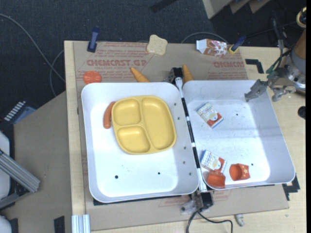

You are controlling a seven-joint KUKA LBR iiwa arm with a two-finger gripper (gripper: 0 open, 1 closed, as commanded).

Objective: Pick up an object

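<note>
Nearest the camera, the right-hand bin [272, 144] carries a little cluster along its front edge: a red carton-like piece [239, 171], an orange rounded piece [216, 179] just beside it, and a small white, blue and red packet [213, 160] touching the top of that orange one. Any of these could be the pick. Further up the same bin, towards its back left, lies a second small packet [209, 115], well apart from the rest and with bare floor around it. Left of this bin, its neighbour [97, 178] bears a yellow divided tray [143, 124] with a sausage-like red piece [107, 115] lying against the tray's left side. At the right bin's far right corner sits the gripper [265, 89], up at the rim and nowhere near a target; whether it is released or clenched I cannot tell, and nothing is visibly held. So by my read this is the approach stage. The next move calls for travelling inward over the bin, lining up over one item, probably the lone packet, then descending.
</note>
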